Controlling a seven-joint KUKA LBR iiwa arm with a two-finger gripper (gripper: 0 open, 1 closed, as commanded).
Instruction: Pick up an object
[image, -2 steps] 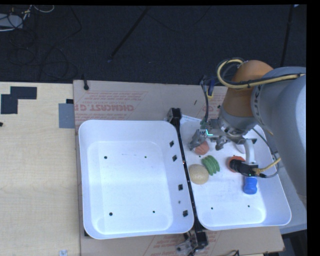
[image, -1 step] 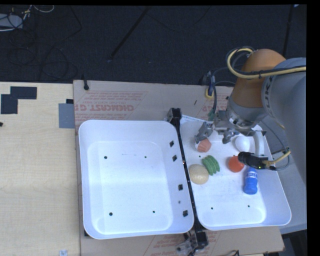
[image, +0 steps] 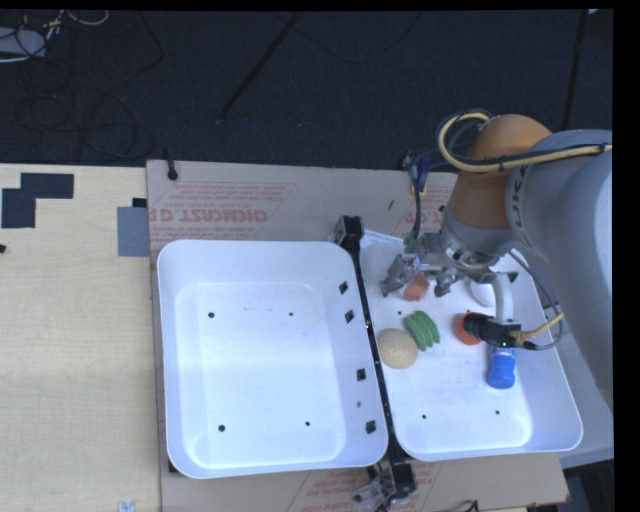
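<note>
Gripper (image: 417, 281) lowered into right bin (image: 545, 425), near its far left corner.
Fingers spread open astride a small orange-red block (image: 415, 288); grip not confirmed. Toward bin centre: green ridged piece (image: 423, 329) touching tan ball (image: 397, 349). Near right edge: red object (image: 468, 329), blue object (image: 500, 369). Left bin (image: 180, 300) alongside.
</note>
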